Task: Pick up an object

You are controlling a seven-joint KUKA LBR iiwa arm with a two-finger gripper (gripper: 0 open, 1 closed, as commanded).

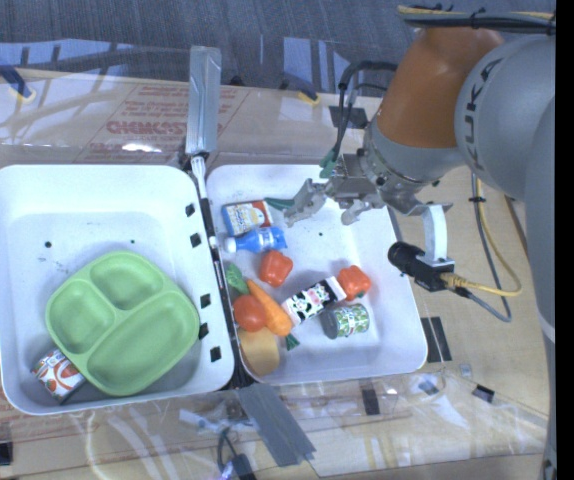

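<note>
My gripper [329, 206] hangs over the back part of the right bin [407, 313], its two fingers spread with nothing between them. Just left of it lie a small carton with an orange label [245, 215] and a blue bottle [260, 239]. Nearer the front sit a red pepper [276, 267], a carrot [268, 308], a tomato [249, 314], a cow-patterned carton [312, 300], an orange piece [354, 281], a green can [347, 320] and a tan piece [259, 351].
The left bin [27, 208] holds a green divided plate [122, 320] and a small red-and-white can [57, 376] in its front left corner. A cable and black connector [417, 265] hang off the wrist over the right bin's right side.
</note>
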